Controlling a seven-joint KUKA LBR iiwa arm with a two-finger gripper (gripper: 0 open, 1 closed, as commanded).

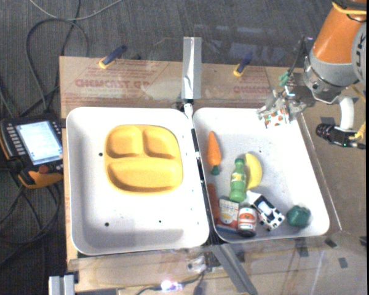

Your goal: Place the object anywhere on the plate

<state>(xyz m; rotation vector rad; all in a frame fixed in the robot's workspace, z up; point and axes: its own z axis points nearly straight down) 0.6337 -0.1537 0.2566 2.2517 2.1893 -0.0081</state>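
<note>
We see the table point(74, 72), its brown surface running across the upper middle of the frame, bearing two shallow white bins side by side. The left bin point(86, 226) fills the centre-left of the frame and holds the yellow plate point(144, 158), a three-compartment tray lying flat in the bin's upper half. The right bin point(313, 171) occupies the centre-right. The arm point(339, 39), grey with an orange band, enters at the upper right of the frame and ends in the jaws point(277, 112), which hang over the upper right corner of the right bin; a small white, red-speckled item point(273, 118) shows at their tips, but we cannot tell whether the jaws are spread, pressed together or pinching it. Within the right bin, the objects lie toward its centre and lower edge: an orange carrot point(214, 149) near the left wall, a green bottle point(237, 180) upright at the centre, a yellow banana point(253, 169) touching its right side, a red-labelled jar point(247, 220) at the lower edge, a black-and-white toy point(269, 214) just right of it, and a dark green item point(299, 216) at the lower right.
</note>
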